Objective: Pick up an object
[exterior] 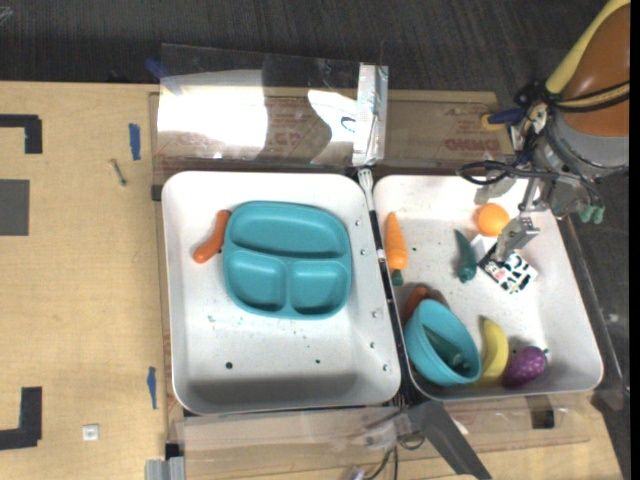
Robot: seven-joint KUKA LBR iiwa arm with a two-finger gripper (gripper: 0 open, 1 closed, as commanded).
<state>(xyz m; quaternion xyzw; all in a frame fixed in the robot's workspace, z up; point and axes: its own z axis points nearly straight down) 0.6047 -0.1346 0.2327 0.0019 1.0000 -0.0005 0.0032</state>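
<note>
Presently the grey two-finger gripper (510, 248) hangs in the right white bin (575, 308), directly over a white block with dark markings (512, 273) (finger state indeterminate), beside a round orange fruit (491, 218).

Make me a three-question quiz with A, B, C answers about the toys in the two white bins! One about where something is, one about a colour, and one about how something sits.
1. Where is the teal divided plate?
A. left bin
B. right bin
C. on the cardboard

2. What colour is the ball near the tool?
A. green
B. orange
C. purple

3. How does the blue bowl sit?
A. flat, opening up
B. upside down
C. tipped on its side

Answers:
1 A: it lies in the left bin, with an orange carrot at its edge.
2 B: the ball is orange.
3 C: its opening faces sideways, beside the banana.
</note>
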